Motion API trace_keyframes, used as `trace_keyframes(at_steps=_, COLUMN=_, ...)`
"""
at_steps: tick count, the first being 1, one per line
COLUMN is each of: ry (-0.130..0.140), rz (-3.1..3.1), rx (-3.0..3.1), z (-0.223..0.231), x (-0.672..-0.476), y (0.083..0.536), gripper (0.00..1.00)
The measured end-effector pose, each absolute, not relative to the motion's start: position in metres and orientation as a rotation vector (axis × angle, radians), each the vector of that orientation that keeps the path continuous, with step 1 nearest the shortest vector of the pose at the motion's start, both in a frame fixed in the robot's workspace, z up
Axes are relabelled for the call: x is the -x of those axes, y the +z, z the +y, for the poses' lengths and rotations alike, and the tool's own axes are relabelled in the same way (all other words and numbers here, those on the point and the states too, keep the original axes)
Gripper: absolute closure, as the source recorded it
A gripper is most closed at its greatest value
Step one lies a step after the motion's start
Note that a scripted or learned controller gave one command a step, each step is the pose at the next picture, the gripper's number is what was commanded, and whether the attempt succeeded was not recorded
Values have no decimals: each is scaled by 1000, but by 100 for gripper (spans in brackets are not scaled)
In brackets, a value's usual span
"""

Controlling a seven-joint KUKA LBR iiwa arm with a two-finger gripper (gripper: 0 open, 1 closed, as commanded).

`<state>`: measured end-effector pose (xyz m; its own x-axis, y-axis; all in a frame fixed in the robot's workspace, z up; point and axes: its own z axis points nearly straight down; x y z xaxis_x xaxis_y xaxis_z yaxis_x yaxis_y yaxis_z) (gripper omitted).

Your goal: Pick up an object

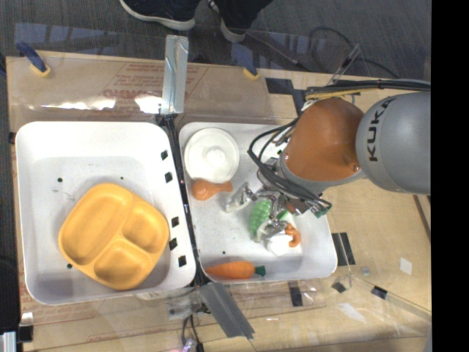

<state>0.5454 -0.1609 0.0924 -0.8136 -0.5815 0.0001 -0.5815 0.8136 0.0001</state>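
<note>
In the right bin [315,259], my gripper [265,210] hangs low over a green ridged object [259,215], with metal fingers [238,198] showing beside it. A small white and orange object [284,239] lies just below the green one. A white bowl [212,155] sits at the bin's far left corner, with an orange spoon-like piece [207,190] in front of it. A toy carrot [231,271] lies along the near wall. The orange wrist band [322,141] and grey arm [396,141] cover the bin's right part.
The left bin [44,152] holds a yellow divided plate [113,235]. A metal bracket [174,72] stands at the back between the bins. A person's shoes [157,6] are on the floor beyond the bench. Cables loop around the wrist.
</note>
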Motion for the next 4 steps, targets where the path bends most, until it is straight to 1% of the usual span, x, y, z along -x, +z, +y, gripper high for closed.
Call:
trace_keyframes(at_steps=1, ry=-4, rz=-2936, rx=-1111, z=-138, x=-541, y=92, gripper=0)
trace_keyframes(at_steps=3, ry=-4, rz=-2936, rx=-1111, z=-138, x=-541, y=92, gripper=0)
trace_keyframes(at_steps=4, ry=-3, rz=-2936, rx=-1117, z=-137, x=-542, y=102, gripper=100)
